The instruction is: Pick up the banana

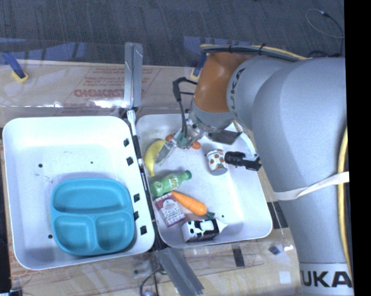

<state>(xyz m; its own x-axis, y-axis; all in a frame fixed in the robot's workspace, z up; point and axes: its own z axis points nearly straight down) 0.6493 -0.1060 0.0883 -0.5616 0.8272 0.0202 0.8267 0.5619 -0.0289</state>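
The banana [152,156] is yellow and lies curved against the left wall of the right bin [252,218], near its far end. My gripper [169,148] hangs low over the far left part of that bin, with its tip right at the banana's right side, touching or nearly touching it. The grey arm with its orange band [215,82] comes in from the right and hides the bin's far right corner. Nothing shows as lifted off the bin floor.
In the right bin there are also a green bottle [170,182], a carrot [190,203], a red packet [169,210], a cow-patterned carton [200,229], a spotted mug [216,161] and a black object [243,161]. The left bin [27,150] holds a blue divided tray [90,214].
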